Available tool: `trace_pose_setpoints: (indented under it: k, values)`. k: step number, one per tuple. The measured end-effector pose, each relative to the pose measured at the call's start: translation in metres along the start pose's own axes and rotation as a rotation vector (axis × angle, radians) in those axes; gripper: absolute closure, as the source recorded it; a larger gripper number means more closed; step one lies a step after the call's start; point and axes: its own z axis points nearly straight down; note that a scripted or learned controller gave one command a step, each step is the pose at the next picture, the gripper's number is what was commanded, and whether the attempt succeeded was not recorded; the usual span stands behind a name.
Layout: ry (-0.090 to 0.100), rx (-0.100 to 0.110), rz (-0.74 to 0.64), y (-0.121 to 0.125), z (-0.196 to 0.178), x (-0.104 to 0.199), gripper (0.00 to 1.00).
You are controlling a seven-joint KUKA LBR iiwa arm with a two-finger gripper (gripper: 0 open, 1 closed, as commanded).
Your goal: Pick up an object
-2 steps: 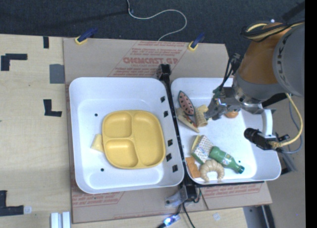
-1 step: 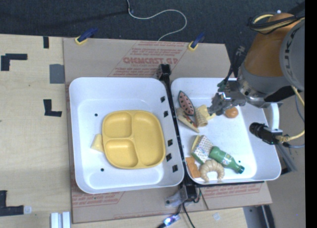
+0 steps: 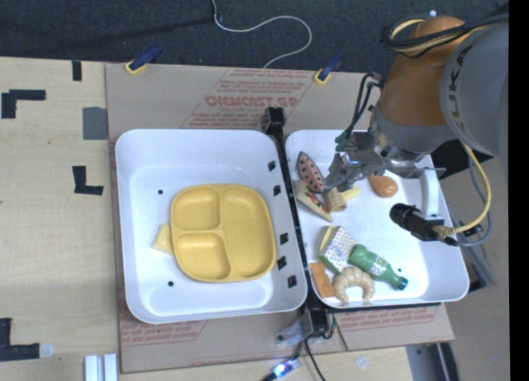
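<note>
Gripper (image 3: 340,179): low in your right bin (image 3: 446,288), over the toy food pieces (image 3: 321,197) by the divider; finger spacing cannot be told. Croissant (image 3: 354,282), green bottle (image 3: 376,264), orange piece (image 3: 383,184): lying loose. Nothing lifted; your pick remains undone.

Just left of the grey hand (image 3: 340,179) lies a dark slice with a reddish, speckled face (image 3: 312,173); right of it sits a small orange piece (image 3: 383,184). Nearer the camera are a green bottle with a white label (image 3: 376,265), a tan croissant (image 3: 354,282) and a pale yellow-white block (image 3: 335,248). Farther left, a white bin (image 3: 136,230) holds a yellow divided plate (image 3: 223,232). The worktop (image 3: 41,206) is tan with black marks.
</note>
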Motion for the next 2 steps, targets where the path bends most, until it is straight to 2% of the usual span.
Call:
trace_pose_setpoints:
  k: [1, 2]
  values:
    - [-0.003, 0.002, 0.006, 0.001, 0.021, -0.003, 1.00]
    - [-0.001, -0.001, 0.005, -0.002, 0.000, 0.001, 1.00]
